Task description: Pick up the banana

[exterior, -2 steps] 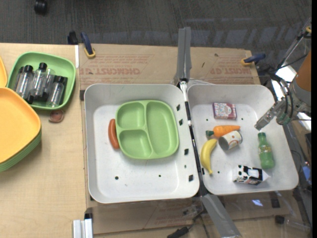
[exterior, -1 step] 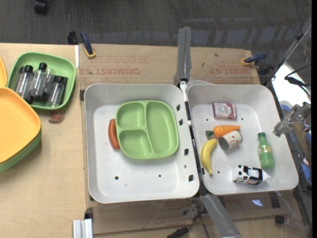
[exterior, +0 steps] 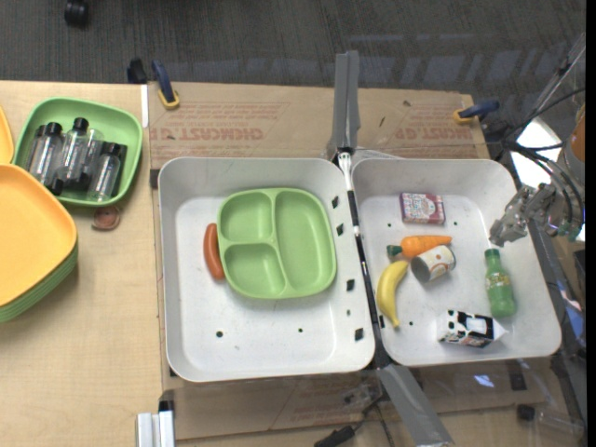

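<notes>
The yellow banana (exterior: pixel 391 290) lies in the right bin (exterior: pixel 466 177), close to its left wall, curving from near the middle down toward the front. My gripper (exterior: pixel 510 223) hangs over the right edge of that bin, well to the right of the banana and a little further back. Nothing can be seen held in it. An orange carrot (exterior: pixel 426 245) and a small grey cup (exterior: pixel 434 264) on its side lie just right of the banana's upper end.
The right bin also holds a pink box (exterior: pixel 422 207), a green bottle (exterior: pixel 499 285) and a black-and-white carton (exterior: pixel 468 329). In the left bin (exterior: pixel 186 333) are a green divided plate (exterior: pixel 277 242) and a red sausage (exterior: pixel 214 250). Orange plates (exterior: pixel 33 240) and a green tray of vials (exterior: pixel 79 152) sit far left.
</notes>
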`<state>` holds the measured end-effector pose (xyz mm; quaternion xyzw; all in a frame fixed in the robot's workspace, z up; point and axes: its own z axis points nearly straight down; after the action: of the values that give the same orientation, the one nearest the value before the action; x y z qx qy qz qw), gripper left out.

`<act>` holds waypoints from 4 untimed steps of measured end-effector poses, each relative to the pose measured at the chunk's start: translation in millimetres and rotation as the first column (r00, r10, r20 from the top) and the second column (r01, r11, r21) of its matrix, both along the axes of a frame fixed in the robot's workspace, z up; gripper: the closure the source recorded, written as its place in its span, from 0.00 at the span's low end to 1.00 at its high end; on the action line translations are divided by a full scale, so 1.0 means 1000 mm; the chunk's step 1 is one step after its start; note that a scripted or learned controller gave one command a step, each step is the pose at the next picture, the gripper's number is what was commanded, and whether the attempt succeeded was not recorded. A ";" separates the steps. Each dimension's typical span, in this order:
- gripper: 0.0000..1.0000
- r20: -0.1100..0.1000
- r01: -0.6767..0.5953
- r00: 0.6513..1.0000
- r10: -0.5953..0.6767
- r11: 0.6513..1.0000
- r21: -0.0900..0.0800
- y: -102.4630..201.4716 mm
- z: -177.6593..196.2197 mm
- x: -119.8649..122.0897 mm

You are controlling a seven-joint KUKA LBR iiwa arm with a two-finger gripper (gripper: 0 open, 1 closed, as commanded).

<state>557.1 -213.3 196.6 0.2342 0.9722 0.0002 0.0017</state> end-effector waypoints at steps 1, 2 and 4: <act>1.00 0.001 -0.168 0.986 0.168 0.986 -0.001 -0.008 0.026 -0.006; 1.00 0.001 -0.319 0.948 0.319 0.948 -0.001 0.024 0.018 0.017; 1.00 0.000 -0.585 0.811 0.585 0.811 -0.001 0.011 -0.009 0.022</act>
<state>579.5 -202.0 187.7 -0.0760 0.9971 0.0006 0.0017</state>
